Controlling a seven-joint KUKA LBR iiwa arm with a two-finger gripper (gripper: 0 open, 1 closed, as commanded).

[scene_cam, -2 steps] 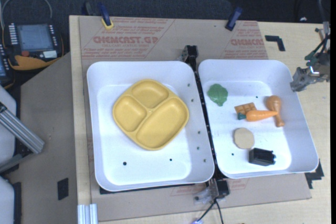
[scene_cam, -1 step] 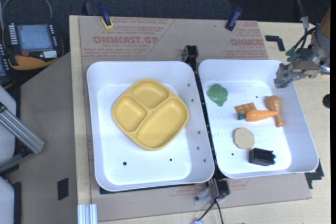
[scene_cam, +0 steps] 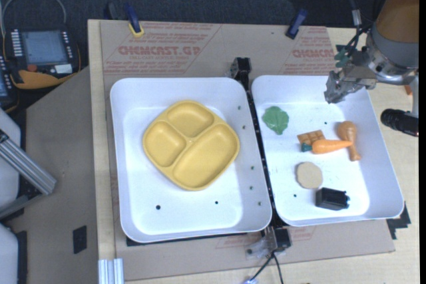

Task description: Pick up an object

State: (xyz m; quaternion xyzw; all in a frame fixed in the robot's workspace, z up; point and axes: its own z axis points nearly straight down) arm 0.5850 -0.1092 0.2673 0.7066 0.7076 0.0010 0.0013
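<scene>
The arm is reaching in from the upper right of the frame, its orange band showing at the corner, and the gripper point(scene_cam: 335, 91) is hanging over the upper right part of the right bin point(scene_cam: 383, 173). Nothing is sitting between the fingers; how far apart they are standing I cannot tell, since the tips are blurring into a dark grey lump.

The two white bins are lying side by side on the desk point(scene_cam: 200, 43), which is covered with brown cardboard. In the left bin point(scene_cam: 133, 209) a yellow divided plate point(scene_cam: 191, 143) is resting, turned at a slant, with three compartments.

The right bin is holding the small things. A green broccoli piece point(scene_cam: 275, 119) is lying near its upper left. To the right of centre, an orange carrot point(scene_cam: 331, 147) is lying crosswise, touching a small brown block point(scene_cam: 309, 139) on its left and a tan drumstick-shaped piece point(scene_cam: 349, 138) on its right. Below them a round tan cookie point(scene_cam: 309, 175) is lying flat, and just beside it, lower right, a black box-shaped object point(scene_cam: 331, 198) is sitting.

At the far left of the frame a control pad point(scene_cam: 41, 53) with a screen is lying off the desk.
</scene>
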